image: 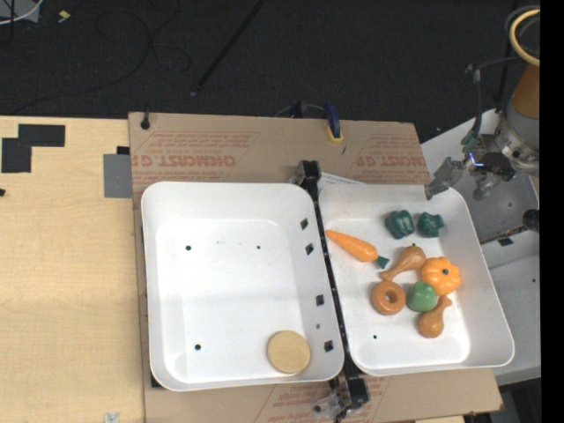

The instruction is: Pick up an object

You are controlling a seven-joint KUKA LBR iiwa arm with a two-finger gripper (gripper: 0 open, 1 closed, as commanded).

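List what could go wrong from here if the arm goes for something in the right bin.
The orange pumpkin, green ball, donut ring and tan gourd sit packed together, so the pincer may nudge neighbours or close on two. The carrot lies near the divider wall, leaving little room for a finger on that side.

Robotics lab: white bins [159, 236] on cardboard sheet [238, 152], wooden bench [62, 271], loose cables [132, 16] behind.
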